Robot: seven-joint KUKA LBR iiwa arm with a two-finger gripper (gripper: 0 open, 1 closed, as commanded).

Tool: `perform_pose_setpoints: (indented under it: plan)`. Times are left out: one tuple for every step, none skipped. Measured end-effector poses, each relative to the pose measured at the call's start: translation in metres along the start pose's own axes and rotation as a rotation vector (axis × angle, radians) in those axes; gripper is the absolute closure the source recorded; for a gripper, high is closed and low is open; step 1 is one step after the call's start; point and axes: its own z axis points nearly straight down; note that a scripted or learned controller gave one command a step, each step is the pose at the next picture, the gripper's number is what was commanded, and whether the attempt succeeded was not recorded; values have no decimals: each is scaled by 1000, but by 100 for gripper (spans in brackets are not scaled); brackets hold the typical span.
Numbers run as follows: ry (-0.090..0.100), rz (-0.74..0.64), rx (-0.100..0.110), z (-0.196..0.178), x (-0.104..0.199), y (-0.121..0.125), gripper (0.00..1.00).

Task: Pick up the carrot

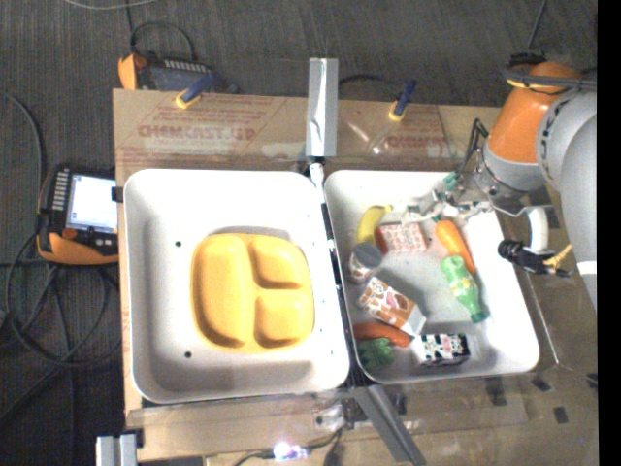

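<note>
Arm reaching into the right bin [529, 348], carrot not yet lifted.
The carrot [454, 244] is lying in the bin's upper right, beside a green bottle [464, 284]; the gripper [449, 200] is hovering just above its top end, and whether it is gripping anything is impossible to tell, so the pick is remaining undone.

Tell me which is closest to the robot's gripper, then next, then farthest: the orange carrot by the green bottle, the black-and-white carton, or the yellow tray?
1. Orange carrot: right bin, just below the gripper.
2. Black-and-white carton: right bin's near edge.
3. Yellow plastic divided tray: left bin, farthest.
</note>
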Motion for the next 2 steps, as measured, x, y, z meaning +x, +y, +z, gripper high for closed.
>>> perform_pose_setpoints:
  plan:
    - [-6,-3,-4,-8,0,1,100]
    - [-10,300,10,-106,67,2,100]
